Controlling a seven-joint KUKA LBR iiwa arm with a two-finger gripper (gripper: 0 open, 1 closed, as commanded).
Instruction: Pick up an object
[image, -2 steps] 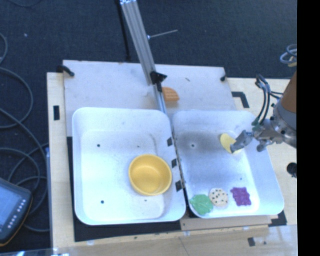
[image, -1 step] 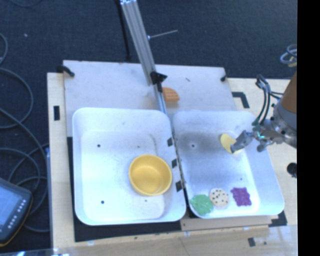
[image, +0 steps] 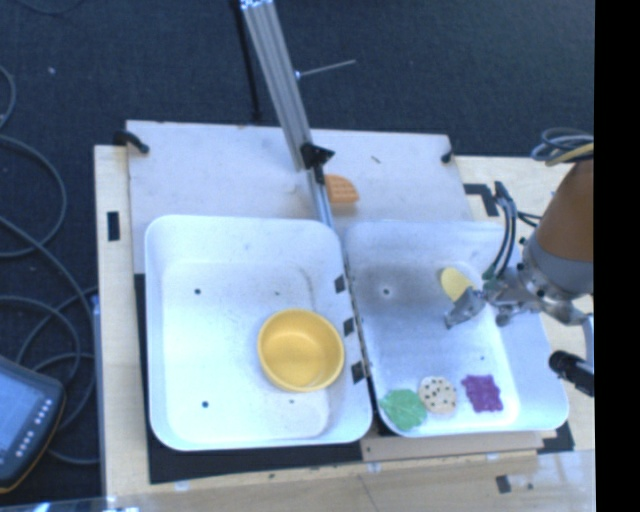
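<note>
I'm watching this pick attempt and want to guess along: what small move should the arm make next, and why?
Probably a short shift toward the small yellow object, then a descent. The end effector hovers in the right bin just beside and below that object in the view, with nothing seen held. The green piece, cookie and purple piece lie farther off along the near wall.

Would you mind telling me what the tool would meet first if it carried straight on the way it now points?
The tool points left and slightly down over the right bin. The small yellow piece lies just beside it; beyond that, probably bare bin floor, then the divider. Depth is unclear.
</note>
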